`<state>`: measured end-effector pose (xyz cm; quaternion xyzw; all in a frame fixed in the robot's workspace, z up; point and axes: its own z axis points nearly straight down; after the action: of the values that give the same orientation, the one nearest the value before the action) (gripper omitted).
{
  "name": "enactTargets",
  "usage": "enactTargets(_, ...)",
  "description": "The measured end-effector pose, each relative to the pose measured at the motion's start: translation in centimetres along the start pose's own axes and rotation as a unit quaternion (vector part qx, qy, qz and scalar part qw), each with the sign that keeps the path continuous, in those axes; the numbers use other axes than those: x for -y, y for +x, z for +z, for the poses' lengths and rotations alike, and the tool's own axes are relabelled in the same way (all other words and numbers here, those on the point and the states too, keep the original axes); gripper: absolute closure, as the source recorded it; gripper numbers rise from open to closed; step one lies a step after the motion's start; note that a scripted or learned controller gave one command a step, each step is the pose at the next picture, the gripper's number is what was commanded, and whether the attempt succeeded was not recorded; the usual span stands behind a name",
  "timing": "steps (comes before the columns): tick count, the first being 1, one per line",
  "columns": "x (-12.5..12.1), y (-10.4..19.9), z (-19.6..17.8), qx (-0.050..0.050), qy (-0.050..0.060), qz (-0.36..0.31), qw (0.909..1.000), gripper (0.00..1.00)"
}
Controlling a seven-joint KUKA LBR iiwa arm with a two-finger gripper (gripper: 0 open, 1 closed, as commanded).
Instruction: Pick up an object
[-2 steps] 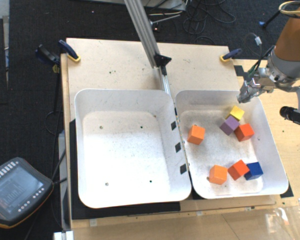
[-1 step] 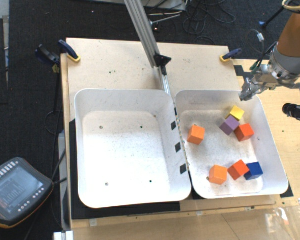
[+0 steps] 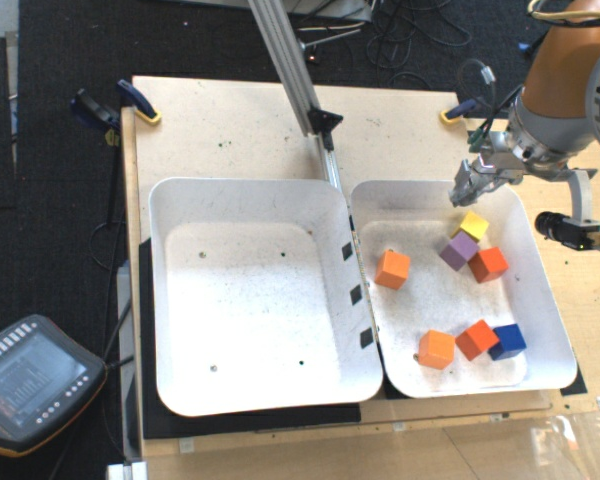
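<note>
Gripper (image 3: 467, 196) hangs above the right bin's (image 3: 540, 298) far edge, holding nothing, can't tell its state, yellow cube (image 3: 473, 228) just below touching the purple cube (image 3: 458, 252), so best descend straight, straddle yellow alone, avoid nudging purple.

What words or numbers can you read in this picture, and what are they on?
None can be read.
The pendant at the lower left has a screen, but its marks are too small and blurred to read.
The blocks, like the yellow block and blue block, have plain faces.
The black tabs between the bins carry no readable text.
</note>
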<state>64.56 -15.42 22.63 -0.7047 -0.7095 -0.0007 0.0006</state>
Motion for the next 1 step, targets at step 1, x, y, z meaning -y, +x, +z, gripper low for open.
enactTargets(1,1.00,5.39,0.83,0.000,0.001,0.000,1.0000,1.00)
